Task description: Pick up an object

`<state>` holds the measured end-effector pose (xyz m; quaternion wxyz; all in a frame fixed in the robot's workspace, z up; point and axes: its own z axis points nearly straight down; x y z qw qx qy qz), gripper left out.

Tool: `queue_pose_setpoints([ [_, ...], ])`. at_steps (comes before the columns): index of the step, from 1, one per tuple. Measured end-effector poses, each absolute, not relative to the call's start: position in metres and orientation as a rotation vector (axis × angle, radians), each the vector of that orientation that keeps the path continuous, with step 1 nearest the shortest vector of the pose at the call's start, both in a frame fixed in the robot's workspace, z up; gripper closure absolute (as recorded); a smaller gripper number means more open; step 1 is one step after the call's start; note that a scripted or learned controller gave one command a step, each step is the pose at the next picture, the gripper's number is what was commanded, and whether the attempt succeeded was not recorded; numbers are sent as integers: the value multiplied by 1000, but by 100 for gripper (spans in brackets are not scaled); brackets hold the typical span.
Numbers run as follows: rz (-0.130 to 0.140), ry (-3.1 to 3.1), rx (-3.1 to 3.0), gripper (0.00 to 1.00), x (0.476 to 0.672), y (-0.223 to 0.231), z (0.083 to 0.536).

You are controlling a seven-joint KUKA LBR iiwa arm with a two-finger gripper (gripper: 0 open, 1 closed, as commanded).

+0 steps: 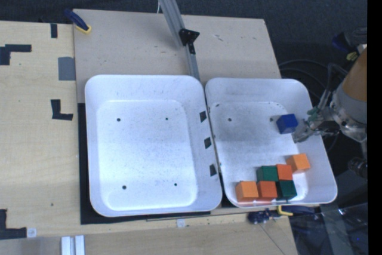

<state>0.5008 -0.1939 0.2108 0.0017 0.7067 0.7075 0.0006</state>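
Pale wood counter (149, 39) carries two white bins side by side. At the right bin (250, 92), the gripper (307, 128) hangs over the right rim; whether it is spread or pinched I cannot tell. A blue block (287, 123) lies alone just beside it, with bare floor around, likely the easiest pick. Orange and green blocks (271, 182) crowd the near corner against the wall, leaving little room.

A: How many shallow white plastic bins? B: 2, a left bin (98, 128) and a right bin (250, 89), side by side.

A: And the small cubes? B: 1 blue cube (287, 123). About 4 orange cubes (246, 190) and 2 dark green cubes (268, 173), though the cluster is hard to separate.
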Motion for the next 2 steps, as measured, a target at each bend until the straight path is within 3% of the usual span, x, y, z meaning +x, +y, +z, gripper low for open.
queue_pose_setpoints([
  [1,1,2222,2219,100,502,-194,230],
  [2,2,2230,2215,100,507,-141,236],
])
